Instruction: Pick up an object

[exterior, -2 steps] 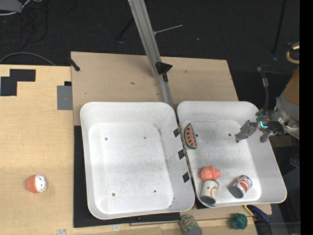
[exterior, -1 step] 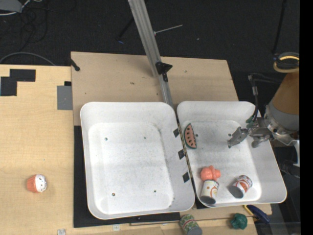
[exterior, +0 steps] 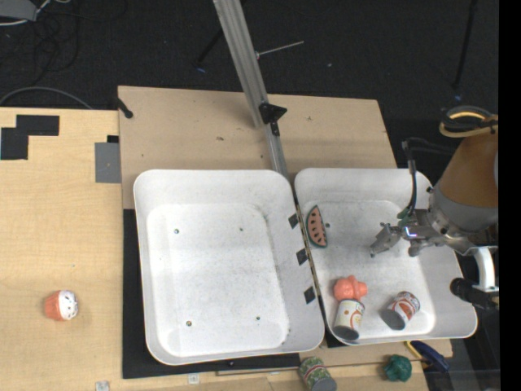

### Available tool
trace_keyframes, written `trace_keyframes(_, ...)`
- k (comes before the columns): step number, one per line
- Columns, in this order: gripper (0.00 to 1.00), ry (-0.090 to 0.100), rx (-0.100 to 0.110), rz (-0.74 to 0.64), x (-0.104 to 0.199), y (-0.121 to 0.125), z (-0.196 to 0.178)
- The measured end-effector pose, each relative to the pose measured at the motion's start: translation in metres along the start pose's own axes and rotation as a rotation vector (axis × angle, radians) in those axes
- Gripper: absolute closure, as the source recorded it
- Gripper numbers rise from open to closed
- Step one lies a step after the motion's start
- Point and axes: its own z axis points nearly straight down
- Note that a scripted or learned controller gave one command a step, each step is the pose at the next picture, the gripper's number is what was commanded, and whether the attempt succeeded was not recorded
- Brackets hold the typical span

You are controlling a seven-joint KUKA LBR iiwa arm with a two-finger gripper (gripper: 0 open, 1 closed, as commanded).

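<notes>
My gripper [exterior: 399,243] hangs over the right part of the right bin [exterior: 358,187], its two fingers spread open with nothing between them. Below it in the same bin lie a tipped red-and-white can [exterior: 402,309], a pink-orange lumpy toy [exterior: 350,287] and a white cup [exterior: 348,318] on its side just under that toy. A watermelon slice [exterior: 316,226] rests against the bin's left wall. All these objects sit apart from the fingers.
The left bin [exterior: 163,187] stands beside the right one. An orange-and-white ball [exterior: 61,305] lies on the wooden bench far left. A small can [exterior: 314,372] and a green object [exterior: 397,368] sit below the bins' front edge. A metal rail [exterior: 248,72] slants in from above.
</notes>
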Motion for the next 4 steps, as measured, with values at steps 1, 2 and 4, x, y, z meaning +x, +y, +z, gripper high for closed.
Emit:
trace_keyframes(1, 0.0, -0.003, -0.007, 0.0, 0.0, 0.001, 0.046)
trace_keyframes(2, 1.0, -0.002, -0.007, 0.003, 0.0, 0.001, 0.034)
trace_keyframes(4, 1.0, -0.003, -0.009, -0.003, 0.006, 0.006, -0.055)
